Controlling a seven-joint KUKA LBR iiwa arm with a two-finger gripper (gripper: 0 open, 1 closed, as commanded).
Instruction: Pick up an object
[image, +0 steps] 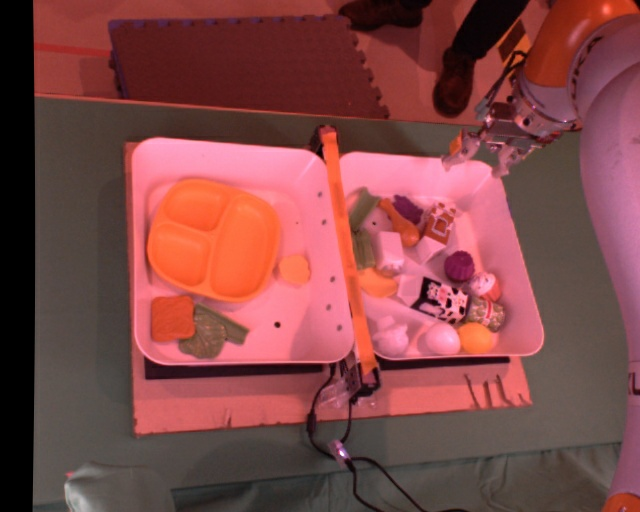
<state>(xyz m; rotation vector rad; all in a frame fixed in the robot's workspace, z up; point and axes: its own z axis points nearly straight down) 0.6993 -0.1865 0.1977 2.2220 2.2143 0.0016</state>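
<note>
Orange divided plate (213, 238), one; white bins (160, 170), two.

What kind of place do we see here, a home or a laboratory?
Most likely a robot laboratory. Two white bins sit on a board with cables, the right bin full of toy food, and an industrial arm's claw hangs over its far corner.

Two bins sit side by side on the table (90, 300). The left bin (160, 160) holds a plate (212, 240) in its upper left. The right bin (520, 300) holds many toys (445, 300). The hand (480, 155) is above its upper right corner.
</note>
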